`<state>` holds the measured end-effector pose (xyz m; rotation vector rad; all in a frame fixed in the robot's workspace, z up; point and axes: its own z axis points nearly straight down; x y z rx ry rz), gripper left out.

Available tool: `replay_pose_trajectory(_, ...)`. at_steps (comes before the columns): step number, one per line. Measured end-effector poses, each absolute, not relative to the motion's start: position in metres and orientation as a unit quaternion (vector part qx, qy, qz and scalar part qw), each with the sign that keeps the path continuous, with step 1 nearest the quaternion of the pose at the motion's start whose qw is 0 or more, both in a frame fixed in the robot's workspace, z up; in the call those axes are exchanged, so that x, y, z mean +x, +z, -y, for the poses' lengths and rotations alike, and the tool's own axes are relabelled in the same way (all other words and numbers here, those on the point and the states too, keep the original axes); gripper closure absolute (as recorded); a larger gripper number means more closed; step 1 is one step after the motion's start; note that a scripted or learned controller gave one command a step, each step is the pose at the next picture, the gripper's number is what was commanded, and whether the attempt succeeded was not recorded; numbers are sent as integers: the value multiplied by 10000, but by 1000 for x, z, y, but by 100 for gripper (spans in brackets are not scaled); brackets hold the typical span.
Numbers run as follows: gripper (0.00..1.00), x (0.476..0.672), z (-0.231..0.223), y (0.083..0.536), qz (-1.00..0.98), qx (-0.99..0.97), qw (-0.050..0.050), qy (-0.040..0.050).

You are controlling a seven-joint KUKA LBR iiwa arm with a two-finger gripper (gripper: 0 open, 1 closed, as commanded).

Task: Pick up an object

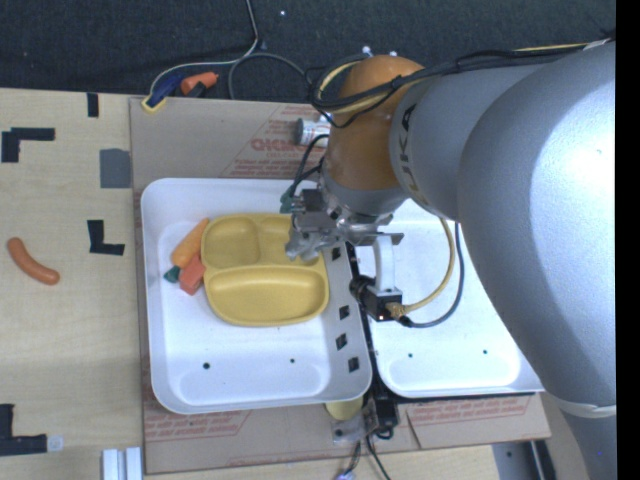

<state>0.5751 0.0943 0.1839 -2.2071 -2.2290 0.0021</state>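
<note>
Where the desk [60, 198] lies bare at far left, an orange sausage-shaped toy [33, 261] rests apart from the bins. Inside the left bin [240, 368], an orange carrot-like piece [187, 245] touches the left edge of a yellow divided plate [262, 273]. The gripper [312, 236] hangs over the plate's upper right corner; I cannot tell its state. The right bin [450, 358] lies under the grey arm [520, 168].
</note>
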Motion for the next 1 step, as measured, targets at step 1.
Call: replay_pose_trajectory(1,100,551,-25,184,7055,-7087,6,22)
